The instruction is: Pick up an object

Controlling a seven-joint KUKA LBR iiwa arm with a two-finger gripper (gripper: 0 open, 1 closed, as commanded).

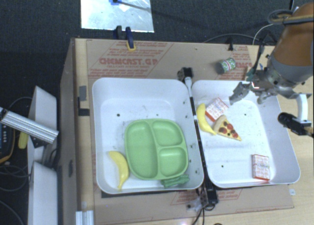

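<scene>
Where gripper (249, 93) hovers — pizza slice (227, 128) below-left

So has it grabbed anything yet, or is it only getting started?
Nothing looks picked up yet. The tool hangs over the right bin, just above the small red-and-white packet, pizza slice and banana, which all lie in the bin. Choosing, gripping and lifting remain.
</scene>
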